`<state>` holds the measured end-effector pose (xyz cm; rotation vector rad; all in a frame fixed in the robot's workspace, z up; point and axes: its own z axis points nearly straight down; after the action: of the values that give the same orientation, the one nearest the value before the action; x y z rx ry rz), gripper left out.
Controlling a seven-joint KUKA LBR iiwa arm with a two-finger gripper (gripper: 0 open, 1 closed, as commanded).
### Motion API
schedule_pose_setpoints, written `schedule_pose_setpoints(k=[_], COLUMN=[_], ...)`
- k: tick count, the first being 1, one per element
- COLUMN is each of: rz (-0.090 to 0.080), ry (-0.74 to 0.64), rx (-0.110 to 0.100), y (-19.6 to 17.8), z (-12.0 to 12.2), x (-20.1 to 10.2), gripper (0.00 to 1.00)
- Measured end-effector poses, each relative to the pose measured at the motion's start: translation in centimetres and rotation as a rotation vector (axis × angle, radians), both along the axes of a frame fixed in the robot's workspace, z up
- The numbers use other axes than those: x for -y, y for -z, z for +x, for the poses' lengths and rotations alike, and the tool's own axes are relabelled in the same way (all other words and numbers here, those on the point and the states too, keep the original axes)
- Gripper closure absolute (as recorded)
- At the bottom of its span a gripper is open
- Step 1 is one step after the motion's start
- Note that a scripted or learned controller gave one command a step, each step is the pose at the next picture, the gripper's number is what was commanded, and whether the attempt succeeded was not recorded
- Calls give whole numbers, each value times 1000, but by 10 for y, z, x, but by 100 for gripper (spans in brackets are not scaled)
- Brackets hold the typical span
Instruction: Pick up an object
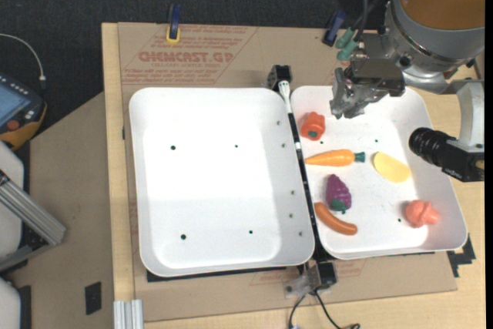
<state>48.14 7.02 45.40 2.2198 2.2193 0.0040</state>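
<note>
Pincer hangs over the back part of the right bin, its dark metal fingertips pointing down and bare, nothing between them; whether they are spread or pressed together I cannot tell from this slant. It looks like the approach step: nothing is lifted yet, and every candidate lies on the bin floor.

Nearest, just to the pincer's side, sits a small red-orange tomato with a green stem, round and glossy. Beyond it a carrot lies crosswise, long and tapered, smooth orange plastic with a green cap. Near that rests a pale yellow lemon, oval and matte. Further toward the front are a purple bunch of grapes, knobbly, a curved sausage touching or nearly touching it, and a pink peach-like fruit.

The next move likely calls for dropping straight down over the tomato and closing across its width; being round and slick, it may squirt out.

The left bin is smooth white plastic, both resting on a cardboard-covered desk.
</note>
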Motion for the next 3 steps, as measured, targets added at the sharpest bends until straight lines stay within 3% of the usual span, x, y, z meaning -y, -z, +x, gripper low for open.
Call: schedule_pose_setpoints(k=[3], rz=[0], ry=[0], rx=[8], y=[-31], z=[2], x=[-1], gripper=[100])
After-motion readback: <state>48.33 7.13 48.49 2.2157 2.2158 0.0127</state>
